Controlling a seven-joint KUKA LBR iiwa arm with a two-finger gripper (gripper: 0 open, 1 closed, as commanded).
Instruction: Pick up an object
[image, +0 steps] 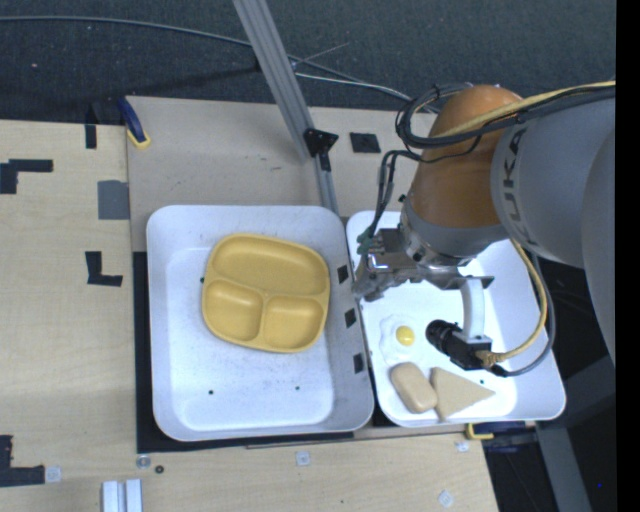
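Nothing lifted yet; grasp still ahead. Tool (385, 272) low over right bin (535, 395), its opening impossible to judge. Just below tool: fried egg (402, 336); beyond, bread roll (412, 386) and sandwich wedge (460, 390). Farther left, left bin (180, 400) holding yellow divided plate (266, 292).

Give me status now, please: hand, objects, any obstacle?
Hand low at right bin's left wall. Nothing seen held. Fried egg, bread roll, wedge in near end; yellow tray in left bin.
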